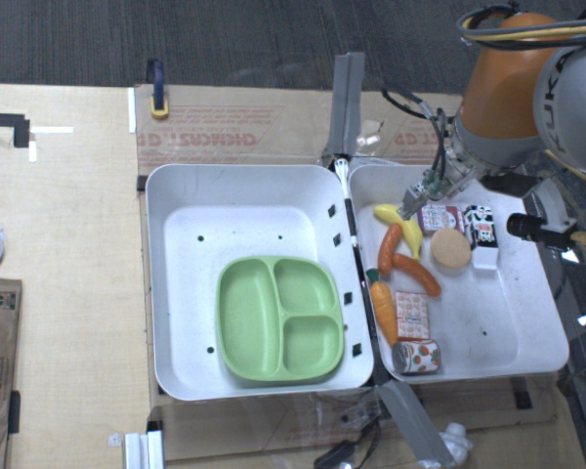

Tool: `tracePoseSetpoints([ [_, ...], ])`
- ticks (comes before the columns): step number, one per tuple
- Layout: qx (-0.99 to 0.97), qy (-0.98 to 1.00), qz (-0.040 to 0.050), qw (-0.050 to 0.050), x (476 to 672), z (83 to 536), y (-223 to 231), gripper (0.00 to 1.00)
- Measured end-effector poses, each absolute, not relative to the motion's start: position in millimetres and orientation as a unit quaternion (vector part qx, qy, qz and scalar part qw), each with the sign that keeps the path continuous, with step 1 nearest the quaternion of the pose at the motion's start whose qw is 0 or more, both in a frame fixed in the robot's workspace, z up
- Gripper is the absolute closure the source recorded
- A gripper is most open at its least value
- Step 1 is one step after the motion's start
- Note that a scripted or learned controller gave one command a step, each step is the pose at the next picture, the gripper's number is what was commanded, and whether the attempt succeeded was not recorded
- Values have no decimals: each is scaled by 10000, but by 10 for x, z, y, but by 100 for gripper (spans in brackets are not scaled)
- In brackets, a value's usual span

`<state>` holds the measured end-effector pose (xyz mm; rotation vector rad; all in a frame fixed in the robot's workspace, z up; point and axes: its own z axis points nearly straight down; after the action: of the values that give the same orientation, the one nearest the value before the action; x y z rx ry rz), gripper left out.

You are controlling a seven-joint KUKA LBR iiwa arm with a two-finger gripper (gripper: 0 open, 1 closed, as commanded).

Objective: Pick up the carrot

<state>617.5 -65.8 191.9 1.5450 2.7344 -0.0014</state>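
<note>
The carrot (pixel 382 309) lies along the left wall of the right bin (pixel 527 340), right of frame centre, its green top pointing up the frame. Just beside it sit a small red-patterned packet (pixel 411 314) and a can (pixel 416 357); above them are two orange sausages (pixel 402 258), a yellow banana (pixel 398 224) and a round tan bun (pixel 450 249). The gripper (pixel 418 199) hangs over the bin's upper part, near the banana, well apart from the carrot; how it stands, I cannot tell. A green divided plate (pixel 278 317) rests in the left bin (pixel 176 262).
</note>
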Motion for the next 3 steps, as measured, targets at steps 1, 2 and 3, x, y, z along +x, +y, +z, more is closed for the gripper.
tracePoseSetpoints([
  [1,4781,8783,-5,3,5892,1916,-834,100],
  [2,4785,8781,-6,10,5898,2005,-843,100],
  [3,6012,7991,-11,-7,5312,2037,-228,100],
])
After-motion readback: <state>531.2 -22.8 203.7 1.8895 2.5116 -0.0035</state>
